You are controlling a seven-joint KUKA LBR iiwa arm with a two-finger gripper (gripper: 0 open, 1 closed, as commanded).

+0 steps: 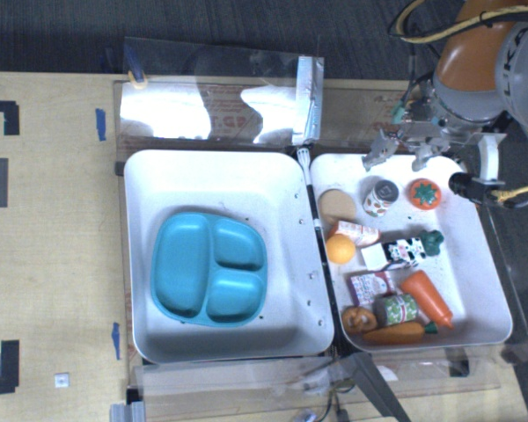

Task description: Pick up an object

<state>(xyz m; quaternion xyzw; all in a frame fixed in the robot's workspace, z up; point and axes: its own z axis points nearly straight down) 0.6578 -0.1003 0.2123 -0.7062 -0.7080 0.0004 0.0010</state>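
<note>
Grey metal fingers of the gripper (403,155) stand spread wide apart over the far rim of the right bin (497,280); from my seat I see nothing between them and nothing touching them. Just beyond their tips, inside that bin, sit a small round jar (381,195) and a red tomato (425,193), both free. A tan bread-like piece (337,204) lies beside the jar, with an orange ball (340,249) below it. Nearer the front I make out a black-and-white toy (407,251), a carrot (426,297), a green can (398,309) and a purple packet (370,285), crowded close together. In the left bin (158,176) a blue divided plate (210,268) rests alone.
</note>
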